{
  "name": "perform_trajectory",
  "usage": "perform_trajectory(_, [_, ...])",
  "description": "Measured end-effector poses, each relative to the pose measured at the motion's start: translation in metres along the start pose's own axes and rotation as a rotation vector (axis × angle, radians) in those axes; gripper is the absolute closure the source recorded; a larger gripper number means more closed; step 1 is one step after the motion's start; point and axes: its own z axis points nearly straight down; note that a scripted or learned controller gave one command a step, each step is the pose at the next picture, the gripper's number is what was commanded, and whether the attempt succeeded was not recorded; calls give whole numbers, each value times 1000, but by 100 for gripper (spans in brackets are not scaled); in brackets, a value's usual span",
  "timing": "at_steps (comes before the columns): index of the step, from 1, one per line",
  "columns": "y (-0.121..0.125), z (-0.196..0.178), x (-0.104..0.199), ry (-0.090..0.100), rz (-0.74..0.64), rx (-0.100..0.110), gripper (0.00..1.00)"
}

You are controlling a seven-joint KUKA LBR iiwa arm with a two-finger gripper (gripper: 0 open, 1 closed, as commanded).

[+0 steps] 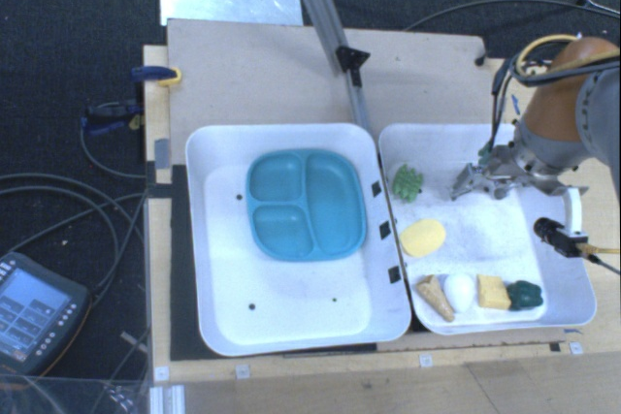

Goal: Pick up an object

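Two white bins are seen side by side on the worktop (291,63). In the left bin (223,305) a blue divided plate (306,205) is set flat, toward the bin's upper half. In the right bin (563,301) several small things are laid. A green piece (407,181) is placed near the bin's left wall, and a yellow oval (423,238) lies just below it. Along the near wall a row is formed: a tan cone (435,297), a white egg (459,291) touching it, a yellow block (492,292) and a dark green piece (525,295).

The arm (568,107) is reached in from the right, and the tool (477,180) is held over the upper part of the right bin, to the right of the green piece and apart from it. Nothing is seen between its tips; whether it is released or clenched cannot be told.
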Motion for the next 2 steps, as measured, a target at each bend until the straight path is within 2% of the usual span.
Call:
perform_trajectory(1, [2, -14, 0, -1, 0, -7, 100])
perform_trajectory(2, [8, -59, 3, -1, -5, -9, 100])
